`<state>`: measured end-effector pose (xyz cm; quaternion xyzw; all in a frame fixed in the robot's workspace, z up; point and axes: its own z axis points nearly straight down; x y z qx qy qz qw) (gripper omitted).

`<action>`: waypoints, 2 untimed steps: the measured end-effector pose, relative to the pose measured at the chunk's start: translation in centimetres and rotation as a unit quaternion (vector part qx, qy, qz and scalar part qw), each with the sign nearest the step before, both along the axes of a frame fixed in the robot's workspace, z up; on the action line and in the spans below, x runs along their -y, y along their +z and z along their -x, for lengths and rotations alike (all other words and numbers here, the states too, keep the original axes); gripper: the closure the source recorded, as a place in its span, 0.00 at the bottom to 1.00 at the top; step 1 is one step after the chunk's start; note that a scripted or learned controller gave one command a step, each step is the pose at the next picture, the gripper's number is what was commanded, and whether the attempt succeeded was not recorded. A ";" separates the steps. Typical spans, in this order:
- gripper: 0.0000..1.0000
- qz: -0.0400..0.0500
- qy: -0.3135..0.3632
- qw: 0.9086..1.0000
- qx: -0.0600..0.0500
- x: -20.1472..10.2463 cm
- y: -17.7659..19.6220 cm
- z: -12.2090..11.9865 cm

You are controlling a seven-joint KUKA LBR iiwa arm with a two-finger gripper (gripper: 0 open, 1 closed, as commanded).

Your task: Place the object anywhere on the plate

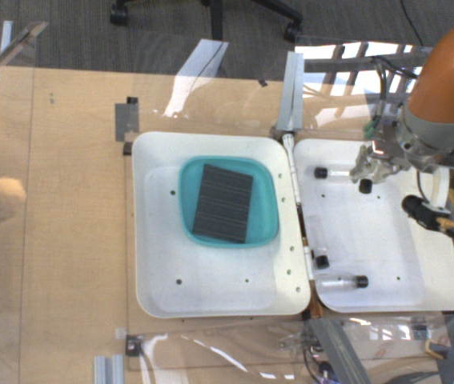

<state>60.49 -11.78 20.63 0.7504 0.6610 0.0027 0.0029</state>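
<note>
Teal plate (268,214) holds dark ridged block (223,204), left bin (156,278) | claw (368,169) over right bin (387,290), grip unclear

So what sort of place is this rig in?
Likely a robotics lab or test workspace: a wooden bench bearing two white bins, a grey-and-orange arm reaching in, and an office chair base on carpet behind.
</note>
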 end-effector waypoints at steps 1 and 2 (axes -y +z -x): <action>1.00 0.000 0.084 0.996 -0.003 -6.9 -2.2 3.7; 1.00 0.000 0.153 0.988 0.000 -15.0 1.2 2.4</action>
